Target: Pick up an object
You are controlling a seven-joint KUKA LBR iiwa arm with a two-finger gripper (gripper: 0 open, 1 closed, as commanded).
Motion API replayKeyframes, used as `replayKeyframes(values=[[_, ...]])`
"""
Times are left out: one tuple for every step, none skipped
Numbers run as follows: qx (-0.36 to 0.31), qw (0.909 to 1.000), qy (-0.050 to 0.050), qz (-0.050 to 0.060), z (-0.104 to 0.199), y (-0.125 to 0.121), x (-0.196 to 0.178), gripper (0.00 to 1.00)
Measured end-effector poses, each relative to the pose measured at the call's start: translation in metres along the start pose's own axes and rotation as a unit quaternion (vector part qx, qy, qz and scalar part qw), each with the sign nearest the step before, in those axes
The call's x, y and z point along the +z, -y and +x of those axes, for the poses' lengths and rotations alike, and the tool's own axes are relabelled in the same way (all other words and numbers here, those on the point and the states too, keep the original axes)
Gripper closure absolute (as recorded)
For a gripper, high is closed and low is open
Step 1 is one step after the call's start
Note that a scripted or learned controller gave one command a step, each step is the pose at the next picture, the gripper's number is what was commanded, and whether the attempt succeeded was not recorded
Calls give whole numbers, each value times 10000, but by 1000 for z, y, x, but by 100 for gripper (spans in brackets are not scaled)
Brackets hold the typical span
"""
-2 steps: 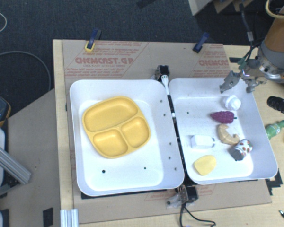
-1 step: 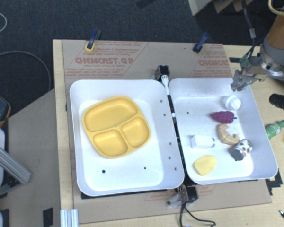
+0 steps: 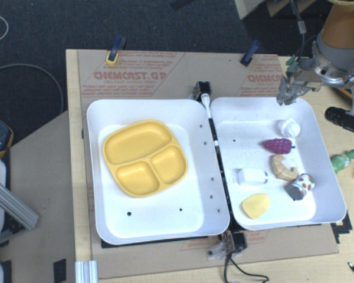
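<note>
Gripper (image 3: 288,96) hangs over the far right corner of the right bin (image 3: 327,214), pointing down. Nothing is seen between its fingers; whether they stand wide or narrow cannot be told from this view.

Objects lie in the right half of that bin: a white cap (image 3: 289,127) nearest the gripper, then a purple grape bunch (image 3: 277,145), a tan curved piece (image 3: 282,167), a small dark and spotted item (image 3: 299,187), a white block (image 3: 252,175) and a yellow lump (image 3: 255,206) toward the near edge.

Left bin (image 3: 100,122) holds a yellow tray (image 3: 144,157).

Judgement: the cap is the closest candidate, lying just nearward of the gripper along the bin's right side. It is compact, with no evident long axis. Nothing is yet picked up.
</note>
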State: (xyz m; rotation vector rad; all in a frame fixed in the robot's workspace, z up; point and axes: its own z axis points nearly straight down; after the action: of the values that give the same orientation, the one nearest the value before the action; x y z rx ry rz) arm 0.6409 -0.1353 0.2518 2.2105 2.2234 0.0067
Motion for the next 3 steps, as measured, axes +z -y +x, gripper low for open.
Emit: replayKeyframes(values=[[-3,10000,-3,4,59,1,-36,100],[-34,10000,-25,-9,167,6,-107,100],[-14,10000,-19,89,243,12,-20,100]])
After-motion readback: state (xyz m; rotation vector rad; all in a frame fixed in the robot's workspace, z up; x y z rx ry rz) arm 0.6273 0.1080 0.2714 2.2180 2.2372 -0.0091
